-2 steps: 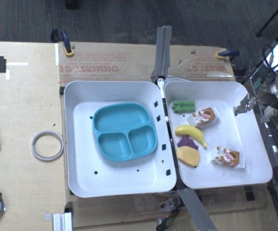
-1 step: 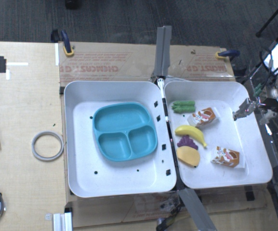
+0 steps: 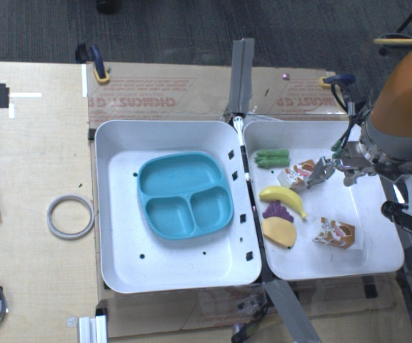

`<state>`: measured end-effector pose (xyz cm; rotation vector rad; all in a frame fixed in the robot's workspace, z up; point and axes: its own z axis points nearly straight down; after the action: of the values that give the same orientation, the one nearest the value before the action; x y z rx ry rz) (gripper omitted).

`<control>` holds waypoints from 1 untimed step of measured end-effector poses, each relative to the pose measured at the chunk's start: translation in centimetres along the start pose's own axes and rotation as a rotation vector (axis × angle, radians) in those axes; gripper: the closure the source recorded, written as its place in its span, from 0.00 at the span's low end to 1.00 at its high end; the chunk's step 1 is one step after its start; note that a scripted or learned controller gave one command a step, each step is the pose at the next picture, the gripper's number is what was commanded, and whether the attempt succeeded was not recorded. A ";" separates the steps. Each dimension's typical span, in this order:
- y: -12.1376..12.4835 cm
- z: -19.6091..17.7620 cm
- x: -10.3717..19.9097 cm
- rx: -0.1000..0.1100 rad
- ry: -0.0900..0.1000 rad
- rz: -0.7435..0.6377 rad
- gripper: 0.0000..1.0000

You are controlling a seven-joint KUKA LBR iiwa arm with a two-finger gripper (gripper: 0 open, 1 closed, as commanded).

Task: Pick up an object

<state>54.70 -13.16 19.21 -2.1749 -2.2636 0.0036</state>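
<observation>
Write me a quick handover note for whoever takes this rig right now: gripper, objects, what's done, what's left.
Gripper: low over the right bin, at the small packet near the bin's middle; I cannot tell whether it grips anything.
Right bin: green item at the top left, banana, purple grapes, yellow piece, second packet.
Left bin: blue divided tray.
Done: arm is down among the objects.
Left: nothing is visibly lifted yet; a pick still needs confirming.

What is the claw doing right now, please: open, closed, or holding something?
Claw: low in the right bin, at a snack packet; whether it is open, closed or gripping cannot be told.
</observation>
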 end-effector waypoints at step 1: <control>5.7 10.1 3.1 -0.002 -0.001 0.141 0.00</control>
<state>60.19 -9.82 9.13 -2.3308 -2.1060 0.0023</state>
